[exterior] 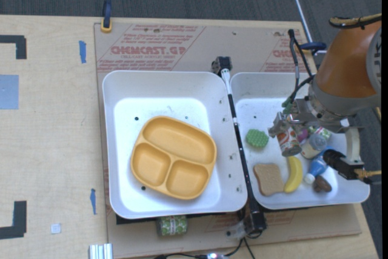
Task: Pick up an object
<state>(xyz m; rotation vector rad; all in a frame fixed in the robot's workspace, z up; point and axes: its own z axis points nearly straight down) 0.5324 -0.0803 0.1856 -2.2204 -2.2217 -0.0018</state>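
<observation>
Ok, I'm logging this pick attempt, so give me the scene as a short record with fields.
left bin: holds a yellow divided tray
right bin: green bumpy object, bread slice, banana, small items clustered under the arm
gripper: low in the right bin, over the cluster
held object: cannot tell
outside the bins: green can at the near edge of the board

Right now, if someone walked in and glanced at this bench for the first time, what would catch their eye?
First, the big yellow divided plate lying in the left bin. Next, the arm's orange band at the right, above the right bin, with the pincer down among a cluster of small items. Near it lie a banana, a slice of toast and a green ball.
</observation>
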